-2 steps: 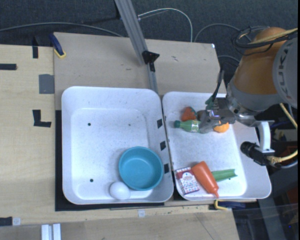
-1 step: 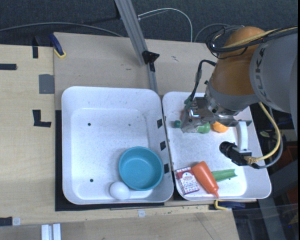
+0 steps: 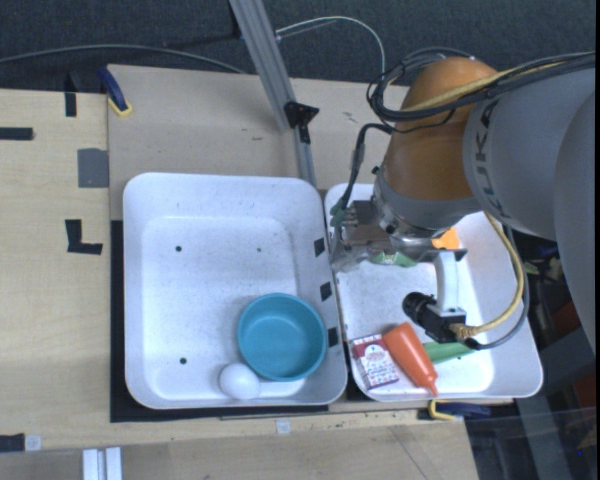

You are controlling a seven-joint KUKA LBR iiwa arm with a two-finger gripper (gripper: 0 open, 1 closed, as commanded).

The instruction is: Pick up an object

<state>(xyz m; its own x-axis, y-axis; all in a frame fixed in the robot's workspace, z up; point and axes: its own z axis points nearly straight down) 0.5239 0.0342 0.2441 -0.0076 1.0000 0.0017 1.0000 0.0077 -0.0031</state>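
Bottom of frame first. The left bin [image 3: 140, 268] holds a white ball [image 3: 239, 379] touching the lower rim of a blue bowl [image 3: 280, 335], both pushed into the bin's lower right corner. They probably rolled or slid there, against the wall.

The right bin [image 3: 515, 363] has a red-and-white packet [image 3: 375, 360] lying flat at its lower edge. An orange carrot-shaped toy [image 3: 412, 355] lies slanted just beside it and overlaps its right side. A green stick [image 3: 452, 351] pokes out from behind the carrot.

Mid-frame, the gripper [image 3: 352, 243] is low in the upper left corner of the right bin, close to the wall shared with the left bin. The arm bulk covers it, so I cannot tell whether it is spread or pressed together, and I see nothing held. A green scrap [image 3: 385, 259] shows just right of it and looks like the likely target. The task names no specific object, so any of these would count. Being so tight to the wall is a risk for the grasp.

The surface is a pale wooden bench [image 3: 40, 298] with black tape marks [image 3: 80, 236] at left. A blue clip [image 3: 113, 90] sits at upper left, and a grey metal pole [image 3: 265, 48] slants up to the top edge. Dark carpet floor [image 3: 100, 8] runs across the top of the frame.
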